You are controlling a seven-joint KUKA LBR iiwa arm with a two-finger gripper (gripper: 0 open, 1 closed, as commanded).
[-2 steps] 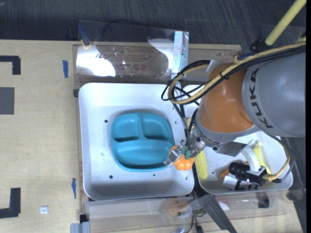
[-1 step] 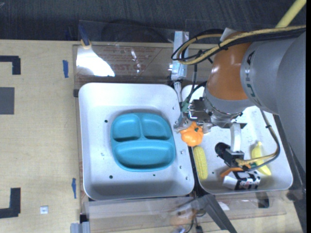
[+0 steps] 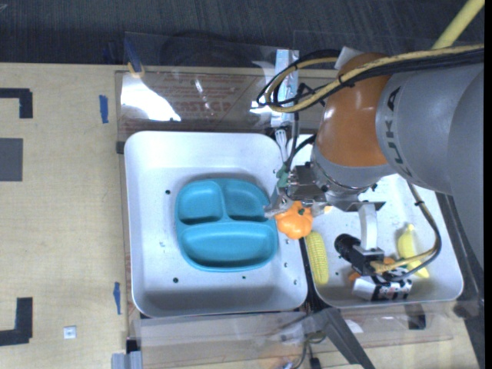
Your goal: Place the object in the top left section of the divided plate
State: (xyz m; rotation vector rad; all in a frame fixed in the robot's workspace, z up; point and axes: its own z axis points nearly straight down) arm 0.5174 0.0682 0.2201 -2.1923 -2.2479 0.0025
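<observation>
- In the left bin (image 3: 146, 283), shallow and white: a blue divided plate (image 3: 227, 244), lying flat about mid-bin, with two small sections along its upper edge in the view and one wide section below them.
- Top left section (image 3: 201, 202) of that plate: plain blue, well to the left of the task's thing.
- Small, rounded orange object (image 3: 294, 223) — at the seam between the two bins, just off the plate's right edge, over the left bin's right rim and outside every section of the plate.
- Just beside it, to the lower right: the top end of a yellow corn cob (image 3: 317, 256), lying lengthwise along the left wall of the right bin (image 3: 450, 283).
- Gripper (image 3: 288, 204) right at the orange object's upper side, seemingly touching it, tucked under wrist and cables.
- Width of its opening: impossible to tell. Hold on the orange object — likewise impossible to tell.
- Grey arm (image 3: 438, 129) reaching in from the right, slanting over the right bin, with the orange band (image 3: 350, 125) just above the gripper in the view.
- Further right in the right bin: a yellow piece (image 3: 406, 241), banana-like, near the right wall.
- Near that bin's front wall: a small white, dark and orange item (image 3: 384, 287), too blurred to name.
- Pale wooden bench (image 3: 61, 206) left of the bins, marked with black corners and bits of blue tape.
- Clear, glaring sheet (image 3: 192, 94) just behind the left bin.
</observation>
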